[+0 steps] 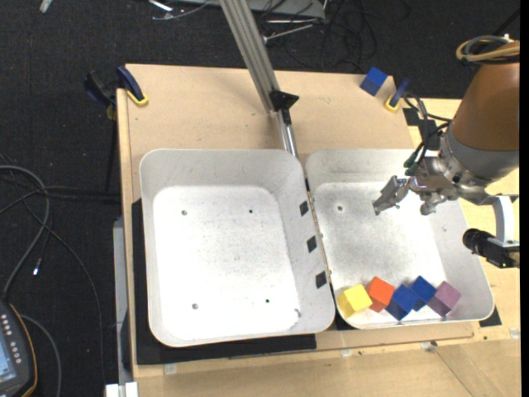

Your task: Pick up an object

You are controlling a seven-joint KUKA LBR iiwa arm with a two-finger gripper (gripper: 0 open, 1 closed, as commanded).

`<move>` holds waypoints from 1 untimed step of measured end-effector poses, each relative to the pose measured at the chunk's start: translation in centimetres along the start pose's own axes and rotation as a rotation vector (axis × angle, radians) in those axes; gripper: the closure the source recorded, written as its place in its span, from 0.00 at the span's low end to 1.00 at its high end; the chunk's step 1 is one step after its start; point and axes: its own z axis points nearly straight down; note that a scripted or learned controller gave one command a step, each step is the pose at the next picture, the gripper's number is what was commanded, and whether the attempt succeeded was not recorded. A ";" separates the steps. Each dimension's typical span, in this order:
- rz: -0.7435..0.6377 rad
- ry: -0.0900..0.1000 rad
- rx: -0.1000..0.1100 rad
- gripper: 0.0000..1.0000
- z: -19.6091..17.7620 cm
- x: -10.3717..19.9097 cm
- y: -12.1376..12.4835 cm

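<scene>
Jaws (407, 195) spread wide and empty over the right bin (364, 160), well apart from the cubes: yellow (356, 299), orange (381, 291), blue (411, 296), purple (445, 297) (huddled along the near wall, likely awkward to grip).

We see open floor across the middle of the right bin (463, 255); the way is blocked only along its near wall, where a yellow cube (356, 299), orange cube (381, 292), two blue cubes (411, 295) and a purple cube (445, 298) crowd together, touching.
</scene>
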 end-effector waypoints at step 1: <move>0.000 0.000 0.000 0.00 0.0 0.0 0.0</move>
